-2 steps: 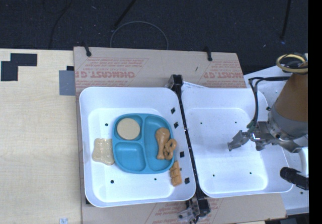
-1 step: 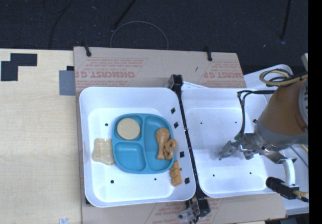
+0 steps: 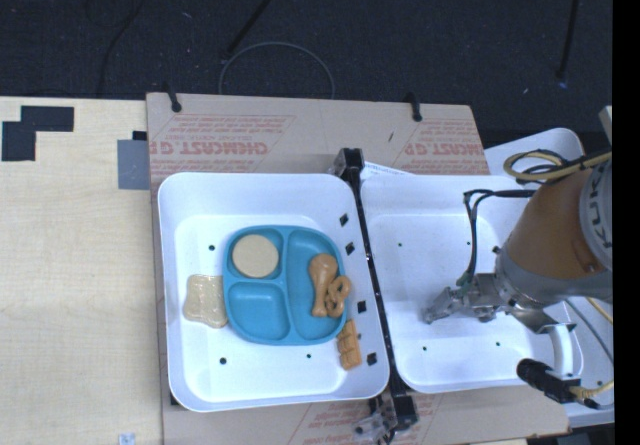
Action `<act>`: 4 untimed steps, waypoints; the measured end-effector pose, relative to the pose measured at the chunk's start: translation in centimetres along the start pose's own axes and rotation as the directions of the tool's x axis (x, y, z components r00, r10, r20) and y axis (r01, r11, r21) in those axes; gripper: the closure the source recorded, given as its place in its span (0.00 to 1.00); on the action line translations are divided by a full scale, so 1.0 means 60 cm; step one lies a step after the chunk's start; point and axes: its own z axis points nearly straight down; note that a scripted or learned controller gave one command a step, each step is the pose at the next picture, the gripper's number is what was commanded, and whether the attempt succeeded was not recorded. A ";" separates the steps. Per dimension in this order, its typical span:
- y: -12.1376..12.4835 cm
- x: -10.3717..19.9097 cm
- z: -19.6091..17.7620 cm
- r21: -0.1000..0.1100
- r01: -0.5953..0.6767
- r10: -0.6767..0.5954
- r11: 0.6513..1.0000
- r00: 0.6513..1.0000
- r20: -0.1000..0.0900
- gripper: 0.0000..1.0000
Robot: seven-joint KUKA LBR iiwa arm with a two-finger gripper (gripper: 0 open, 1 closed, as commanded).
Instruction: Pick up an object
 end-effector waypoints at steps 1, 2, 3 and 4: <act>0.001 -0.002 -0.019 -0.001 -0.005 0.005 1.000 1.000 0.000 1.00; 0.016 -0.001 -0.096 -0.005 0.002 -0.002 1.000 1.000 0.001 1.00; 0.020 0.016 -0.186 -0.005 0.003 -0.003 1.000 1.000 0.001 1.00; 0.021 0.014 -0.259 -0.006 0.002 -0.002 1.000 1.000 0.002 1.00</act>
